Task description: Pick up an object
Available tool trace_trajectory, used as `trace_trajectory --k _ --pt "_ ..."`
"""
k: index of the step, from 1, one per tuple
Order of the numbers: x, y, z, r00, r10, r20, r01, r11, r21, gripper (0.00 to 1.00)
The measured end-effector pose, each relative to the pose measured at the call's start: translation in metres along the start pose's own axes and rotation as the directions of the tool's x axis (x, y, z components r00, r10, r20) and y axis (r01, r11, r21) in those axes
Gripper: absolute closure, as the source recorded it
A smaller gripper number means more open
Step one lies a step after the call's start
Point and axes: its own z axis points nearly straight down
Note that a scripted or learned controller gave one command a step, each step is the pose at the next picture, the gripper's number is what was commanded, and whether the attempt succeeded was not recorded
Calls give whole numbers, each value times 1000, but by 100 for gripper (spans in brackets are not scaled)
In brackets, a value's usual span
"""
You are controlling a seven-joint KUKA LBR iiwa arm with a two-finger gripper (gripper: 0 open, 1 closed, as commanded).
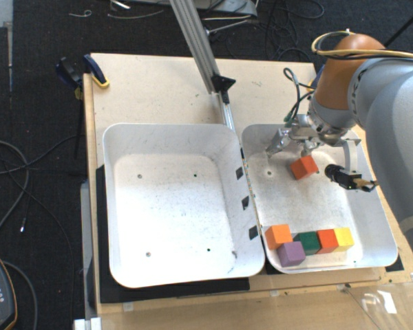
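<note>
An orange-red block (pixel 303 167) sits tilted in the upper part of the right bin (pixel 372 215), directly under the gripper (pixel 296 143). The gripper hangs from the grey arm with the orange band (pixel 347 67), which reaches in from the right. The block lies close against the gripper's lower end; whether it is gripped or resting on the bin floor is unclear. Along the bin's front edge stand several blocks: orange (pixel 279 234), purple (pixel 291 253), green (pixel 308 243), red-orange (pixel 327 240) and yellow (pixel 343 237).
The left bin (pixel 124 150) lies beside the right one, and their rims meet at the middle. A slanted metal pole (pixel 199 43) crosses the back of the bench. A blue and yellow clamp (pixel 89 71) lies at the bench's far left corner.
</note>
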Motion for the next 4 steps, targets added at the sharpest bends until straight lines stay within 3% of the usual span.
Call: trace_trajectory --k 1,2,3,4 --pt "2 -51 3 1000 10 0 -10 1000 11 0" --pt "-30 -103 2 1000 13 3 -13 1000 9 0" --pt "0 -133 2 1000 8 0 -8 1000 9 0" --pt "-1 -131 -7 1000 9 1 -9 1000 6 100"
